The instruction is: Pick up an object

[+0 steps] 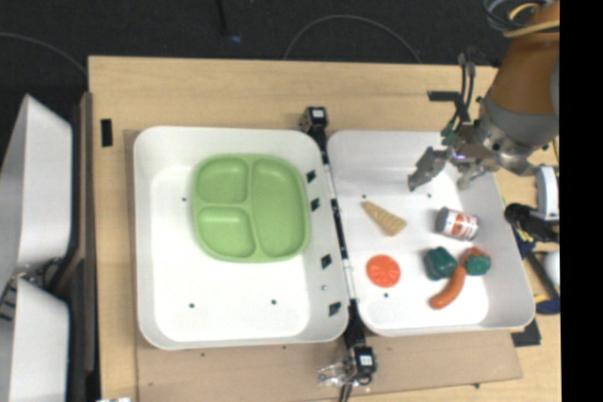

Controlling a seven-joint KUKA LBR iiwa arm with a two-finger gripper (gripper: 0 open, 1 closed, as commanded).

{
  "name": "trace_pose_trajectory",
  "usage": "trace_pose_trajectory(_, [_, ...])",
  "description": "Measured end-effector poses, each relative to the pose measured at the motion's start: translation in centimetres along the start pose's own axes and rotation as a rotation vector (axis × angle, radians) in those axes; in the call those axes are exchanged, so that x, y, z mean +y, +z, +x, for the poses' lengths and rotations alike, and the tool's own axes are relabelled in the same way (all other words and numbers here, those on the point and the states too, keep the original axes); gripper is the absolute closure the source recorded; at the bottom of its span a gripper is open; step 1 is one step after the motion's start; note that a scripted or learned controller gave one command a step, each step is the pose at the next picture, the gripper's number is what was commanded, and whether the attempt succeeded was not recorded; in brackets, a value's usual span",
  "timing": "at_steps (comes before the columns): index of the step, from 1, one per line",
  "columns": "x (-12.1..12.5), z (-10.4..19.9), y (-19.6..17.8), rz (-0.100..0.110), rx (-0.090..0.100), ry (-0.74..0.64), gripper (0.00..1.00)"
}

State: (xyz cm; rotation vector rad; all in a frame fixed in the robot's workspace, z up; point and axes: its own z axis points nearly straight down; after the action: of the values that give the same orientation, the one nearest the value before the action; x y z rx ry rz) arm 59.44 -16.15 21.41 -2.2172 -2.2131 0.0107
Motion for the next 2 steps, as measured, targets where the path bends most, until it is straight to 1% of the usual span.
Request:
trace_pose_trajectory(1, [0.3, 0.0, -0.7, -0.012, -0.002, -0.003, 0.0])
trace_pose_trajectory(2, [-0.1, -0.5, 3.6, -0.01, -0.003, -0.001, 0.0])
